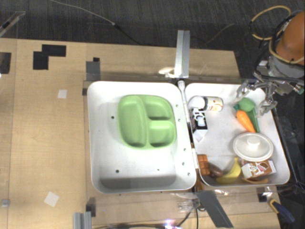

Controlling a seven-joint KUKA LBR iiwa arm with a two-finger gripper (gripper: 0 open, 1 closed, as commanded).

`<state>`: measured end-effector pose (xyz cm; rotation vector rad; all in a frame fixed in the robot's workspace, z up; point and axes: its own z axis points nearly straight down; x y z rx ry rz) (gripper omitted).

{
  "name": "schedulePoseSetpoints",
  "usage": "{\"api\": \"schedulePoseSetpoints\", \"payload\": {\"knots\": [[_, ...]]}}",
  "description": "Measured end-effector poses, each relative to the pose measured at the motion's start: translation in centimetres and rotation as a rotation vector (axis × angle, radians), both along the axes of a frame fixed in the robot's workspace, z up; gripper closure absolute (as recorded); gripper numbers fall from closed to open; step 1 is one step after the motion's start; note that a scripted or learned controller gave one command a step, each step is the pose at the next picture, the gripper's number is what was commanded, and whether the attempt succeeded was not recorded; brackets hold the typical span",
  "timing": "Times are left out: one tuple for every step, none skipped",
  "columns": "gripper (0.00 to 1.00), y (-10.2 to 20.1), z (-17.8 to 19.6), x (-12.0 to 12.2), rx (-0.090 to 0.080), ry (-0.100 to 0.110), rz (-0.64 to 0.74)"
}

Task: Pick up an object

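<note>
Claw of metal (pixel 258 90) hung over the right white bin's (pixel 217 128) far right corner, fingers spread apart, orange plastic carrot with green top (pixel 246 117) just beneath, ungrasped.

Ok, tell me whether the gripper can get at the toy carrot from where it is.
Probably yes. The gripper hovers just above the toy carrot in the right bin, with nothing lying over it; the white lidded bowl sits apart.

The pale wooden desk (pixel 43 142) carries two shallow white bins touching side by side. The left bin (pixel 102 166) sits toward the middle; the right bin (pixel 221 128) lies beside it. Black patches (pixel 48 55) mark the desk's far left part.
</note>
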<state>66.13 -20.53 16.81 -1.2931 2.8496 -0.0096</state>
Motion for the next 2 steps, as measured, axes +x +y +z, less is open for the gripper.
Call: {"api": "schedulePoseSetpoints", "payload": {"knots": [[0.00, -0.3, -7.1, -4.6, -0.005, -0.013, -0.032], [0.00, 3.7, -7.0, -5.2, -0.007, -0.018, -0.079]]}}
